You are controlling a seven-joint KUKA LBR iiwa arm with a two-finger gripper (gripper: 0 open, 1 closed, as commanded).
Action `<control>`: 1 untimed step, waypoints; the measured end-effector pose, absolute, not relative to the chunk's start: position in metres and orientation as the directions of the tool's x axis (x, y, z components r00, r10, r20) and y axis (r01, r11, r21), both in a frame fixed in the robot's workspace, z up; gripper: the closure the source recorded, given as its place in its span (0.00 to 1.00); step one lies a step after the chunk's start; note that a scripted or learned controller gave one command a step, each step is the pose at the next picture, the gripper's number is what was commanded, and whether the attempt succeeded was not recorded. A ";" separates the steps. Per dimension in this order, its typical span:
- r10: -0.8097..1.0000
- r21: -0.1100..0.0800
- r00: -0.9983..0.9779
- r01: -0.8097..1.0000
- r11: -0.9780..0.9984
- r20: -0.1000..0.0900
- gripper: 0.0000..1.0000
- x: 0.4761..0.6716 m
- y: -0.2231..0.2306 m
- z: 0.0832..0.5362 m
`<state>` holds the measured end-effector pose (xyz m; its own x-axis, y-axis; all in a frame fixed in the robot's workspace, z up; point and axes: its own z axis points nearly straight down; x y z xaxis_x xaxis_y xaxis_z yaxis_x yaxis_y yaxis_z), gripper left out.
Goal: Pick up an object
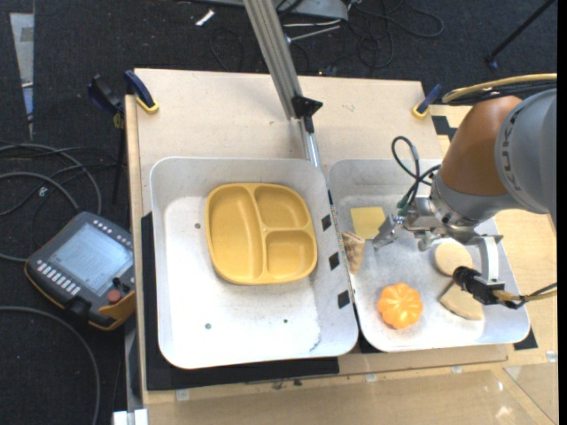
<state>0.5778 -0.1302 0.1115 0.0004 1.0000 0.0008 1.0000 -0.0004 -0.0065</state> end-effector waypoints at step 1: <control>1.000 0.001 0.001 1.000 -0.001 0.000 1.00 0.580 -0.131 0.126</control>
<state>0.5798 -0.1307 0.1260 0.0006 1.0000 -0.0003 1.0000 -0.0006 0.0012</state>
